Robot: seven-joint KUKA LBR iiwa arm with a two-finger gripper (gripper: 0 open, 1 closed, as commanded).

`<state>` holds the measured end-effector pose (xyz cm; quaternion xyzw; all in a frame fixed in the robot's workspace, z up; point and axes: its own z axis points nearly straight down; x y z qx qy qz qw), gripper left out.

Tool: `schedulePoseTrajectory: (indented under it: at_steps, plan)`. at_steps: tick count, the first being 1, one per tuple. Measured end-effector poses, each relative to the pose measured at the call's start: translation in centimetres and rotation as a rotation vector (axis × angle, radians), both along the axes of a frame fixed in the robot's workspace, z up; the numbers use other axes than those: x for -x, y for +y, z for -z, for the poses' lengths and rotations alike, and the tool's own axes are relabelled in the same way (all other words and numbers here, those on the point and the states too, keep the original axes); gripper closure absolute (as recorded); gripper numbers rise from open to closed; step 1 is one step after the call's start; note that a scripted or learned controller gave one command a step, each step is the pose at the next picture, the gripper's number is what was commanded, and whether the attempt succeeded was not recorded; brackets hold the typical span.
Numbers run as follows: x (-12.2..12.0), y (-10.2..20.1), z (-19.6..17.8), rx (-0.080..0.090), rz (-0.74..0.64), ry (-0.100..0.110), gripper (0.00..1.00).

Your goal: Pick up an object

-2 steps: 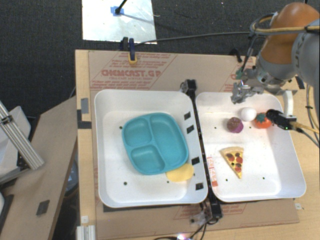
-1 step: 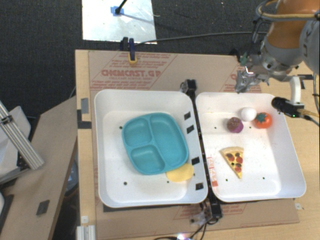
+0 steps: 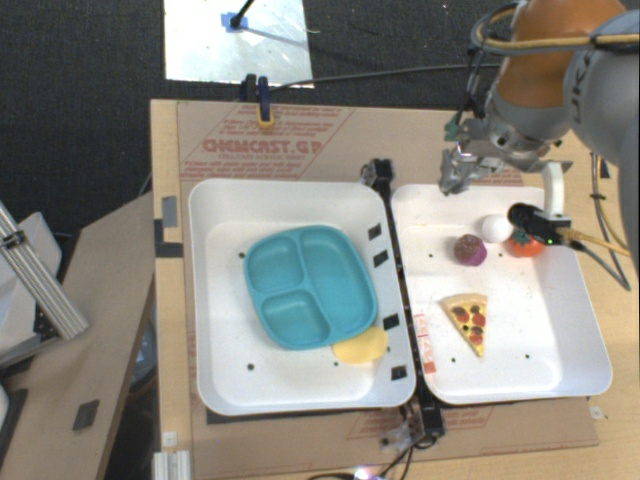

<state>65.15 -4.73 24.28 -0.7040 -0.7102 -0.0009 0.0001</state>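
In the right bin lie a pizza slice, a purple round fruit, a white ball and an orange-red item partly hidden by a black part. My gripper hangs over the bin's far left corner, up and to the left of the purple fruit, with nothing seen between its fingers.
The left bin holds a teal divided plate with a yellow flat piece at its near edge. A black clip row runs between the bins. Cables trail from the arm on the right.
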Motion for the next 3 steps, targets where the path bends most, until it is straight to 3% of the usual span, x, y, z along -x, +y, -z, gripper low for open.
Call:
schedulePoseTrajectory:
  at_steps: [3]
  plan:
    - [5.3, 13.9, 0.3, -0.001, -0.001, 0.002, 1.0]
